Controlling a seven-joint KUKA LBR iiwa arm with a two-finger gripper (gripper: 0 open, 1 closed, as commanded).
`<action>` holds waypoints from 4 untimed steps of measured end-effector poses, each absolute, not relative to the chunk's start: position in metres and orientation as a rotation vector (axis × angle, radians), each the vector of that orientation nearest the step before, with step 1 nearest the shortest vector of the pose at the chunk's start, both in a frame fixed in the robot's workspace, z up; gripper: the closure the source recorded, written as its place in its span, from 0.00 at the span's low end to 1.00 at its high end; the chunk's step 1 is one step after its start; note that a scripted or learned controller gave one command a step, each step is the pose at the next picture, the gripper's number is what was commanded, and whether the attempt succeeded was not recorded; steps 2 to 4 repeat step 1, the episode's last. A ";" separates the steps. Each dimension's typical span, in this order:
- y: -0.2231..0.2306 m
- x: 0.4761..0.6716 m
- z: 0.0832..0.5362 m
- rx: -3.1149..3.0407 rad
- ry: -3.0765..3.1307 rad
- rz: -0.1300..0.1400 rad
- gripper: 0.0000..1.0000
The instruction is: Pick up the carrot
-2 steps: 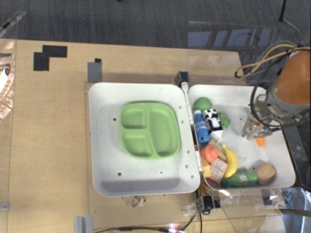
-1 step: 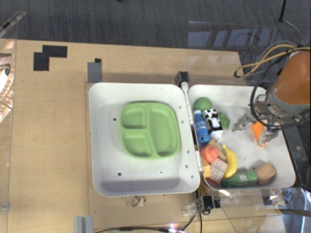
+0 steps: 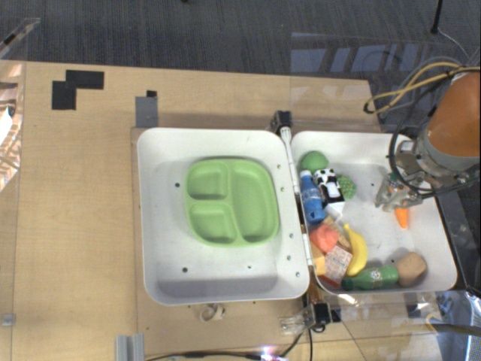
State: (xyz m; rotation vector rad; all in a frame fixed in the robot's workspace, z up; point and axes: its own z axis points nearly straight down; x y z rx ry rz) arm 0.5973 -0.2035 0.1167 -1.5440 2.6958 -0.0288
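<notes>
The carrot [image 3: 403, 217] is a small orange piece on the floor of the right bin [image 3: 443, 277], near that bin's right side. My gripper [image 3: 395, 198] hangs over the right bin just above and slightly left of the carrot, its tip right at the carrot's upper end. The grey wrist and the orange band [image 3: 457, 122] rise behind it to the upper right. From this angle I cannot see whether the carrot is touched or merely lies beside the tip.
A green divided plate [image 3: 229, 201] lies in the left bin [image 3: 150, 277]. Along the right bin's left and front sides lie a green ball [image 3: 313, 160], blue bottle [image 3: 310, 194], black-and-white toy [image 3: 328, 183], banana [image 3: 358, 251], green cucumber [image 3: 373, 277] and brown potato [image 3: 410, 266].
</notes>
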 end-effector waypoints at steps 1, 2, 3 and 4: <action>-0.203 0.597 0.116 -1.544 2.696 -0.027 0.00; -0.203 0.597 0.116 -1.544 2.696 -0.027 0.00; -0.203 0.597 0.116 -1.544 2.696 -0.027 0.00; -0.203 0.597 0.116 -1.544 2.696 -0.027 0.00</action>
